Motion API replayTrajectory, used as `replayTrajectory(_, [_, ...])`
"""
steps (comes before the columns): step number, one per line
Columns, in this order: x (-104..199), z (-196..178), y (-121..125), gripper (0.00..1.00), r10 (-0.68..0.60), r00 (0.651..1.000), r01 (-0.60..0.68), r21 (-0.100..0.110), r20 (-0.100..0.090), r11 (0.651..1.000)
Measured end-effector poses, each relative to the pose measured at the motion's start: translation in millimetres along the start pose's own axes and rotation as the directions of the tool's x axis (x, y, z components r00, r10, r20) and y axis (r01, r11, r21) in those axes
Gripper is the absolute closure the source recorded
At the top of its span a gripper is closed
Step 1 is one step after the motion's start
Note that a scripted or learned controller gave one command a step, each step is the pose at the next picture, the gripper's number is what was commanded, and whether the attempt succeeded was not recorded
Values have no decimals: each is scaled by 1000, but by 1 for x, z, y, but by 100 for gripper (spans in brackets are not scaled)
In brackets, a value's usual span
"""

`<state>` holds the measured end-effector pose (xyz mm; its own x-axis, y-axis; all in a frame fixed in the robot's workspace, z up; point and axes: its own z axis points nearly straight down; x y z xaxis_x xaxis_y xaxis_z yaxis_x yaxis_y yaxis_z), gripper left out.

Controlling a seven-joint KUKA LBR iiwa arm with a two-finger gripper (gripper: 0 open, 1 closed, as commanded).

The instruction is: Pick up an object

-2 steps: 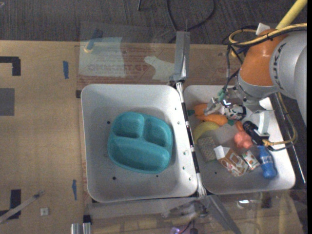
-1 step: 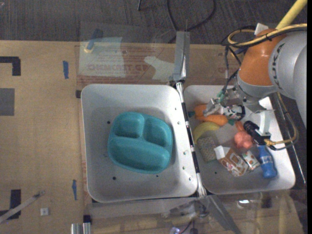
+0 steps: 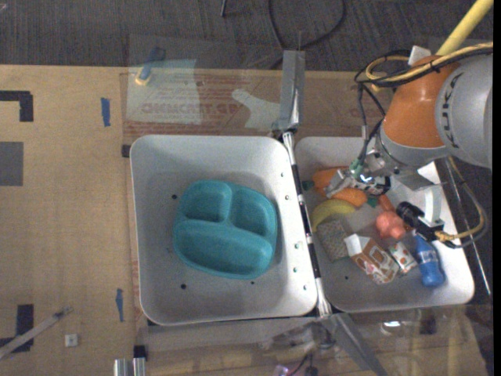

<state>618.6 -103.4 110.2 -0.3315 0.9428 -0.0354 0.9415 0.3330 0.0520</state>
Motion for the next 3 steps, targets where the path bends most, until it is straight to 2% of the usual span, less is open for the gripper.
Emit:
replayTrajectory(1, [-5,-15,3,100,5,1000,-5,-12,9,1000])
replayTrajectory(2, [-5,-14,2,0,5,1000,-5,-8,7,1000])
replayTrajectory(3, [-7,0,4,0,23,1000,-23,-1,2,1000])
